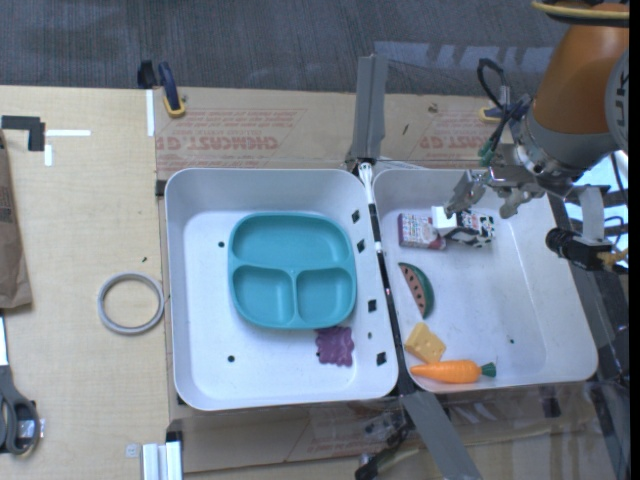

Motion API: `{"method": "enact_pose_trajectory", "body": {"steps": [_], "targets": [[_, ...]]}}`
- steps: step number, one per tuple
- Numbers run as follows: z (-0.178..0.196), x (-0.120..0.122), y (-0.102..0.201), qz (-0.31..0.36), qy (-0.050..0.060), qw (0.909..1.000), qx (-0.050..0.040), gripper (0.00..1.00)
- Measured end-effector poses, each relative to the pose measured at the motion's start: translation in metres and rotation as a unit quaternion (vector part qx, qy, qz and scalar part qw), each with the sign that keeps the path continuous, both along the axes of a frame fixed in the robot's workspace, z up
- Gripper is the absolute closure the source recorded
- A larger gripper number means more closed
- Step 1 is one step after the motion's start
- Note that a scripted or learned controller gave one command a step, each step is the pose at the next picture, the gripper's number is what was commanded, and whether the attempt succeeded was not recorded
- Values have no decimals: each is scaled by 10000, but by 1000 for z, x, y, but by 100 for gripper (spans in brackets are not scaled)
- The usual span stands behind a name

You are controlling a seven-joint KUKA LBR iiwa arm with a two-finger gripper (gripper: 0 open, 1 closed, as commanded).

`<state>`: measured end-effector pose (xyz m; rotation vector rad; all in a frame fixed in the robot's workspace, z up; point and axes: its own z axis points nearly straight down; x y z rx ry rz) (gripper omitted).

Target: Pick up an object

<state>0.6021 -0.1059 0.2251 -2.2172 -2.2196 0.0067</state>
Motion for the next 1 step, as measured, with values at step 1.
{"method": "enact_pose_trajectory", "body": {"steps": [1], "targets": [[-136, -63, 6, -371, -6, 9993, 3, 0]]}}
